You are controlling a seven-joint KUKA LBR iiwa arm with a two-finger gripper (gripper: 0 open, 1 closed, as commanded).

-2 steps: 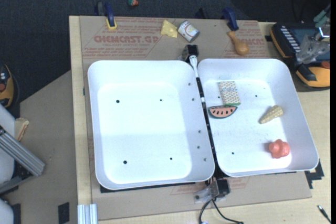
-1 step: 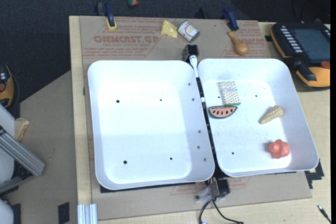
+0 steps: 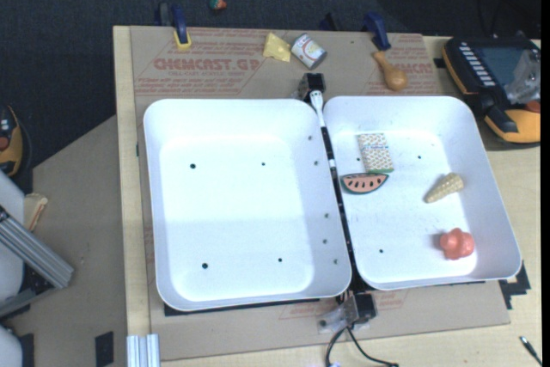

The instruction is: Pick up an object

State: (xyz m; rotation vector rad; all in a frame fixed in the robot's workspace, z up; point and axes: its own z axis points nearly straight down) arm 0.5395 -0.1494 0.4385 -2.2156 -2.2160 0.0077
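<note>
The right bin (image 3: 481,142) holds several small objects. A patterned cracker-like square (image 3: 375,152) lies near its upper middle. Just below it sits a watermelon slice (image 3: 364,182), close to the divider between the bins. A pale yellow corn cob (image 3: 443,186) rests toward the right wall. A red-orange strawberry-like fruit (image 3: 456,243) lies in the lower right corner. The left bin (image 3: 163,185) shows bare white floor with small dark holes.
Behind the bins on the cardboard base lie a yellow cheese wedge (image 3: 277,47), a small can (image 3: 308,51) and a tan drumstick-shaped piece (image 3: 391,71). Blue clamps (image 3: 180,24) hold the board's far edge. A black and yellow handheld device (image 3: 497,82) sits at the right.
</note>
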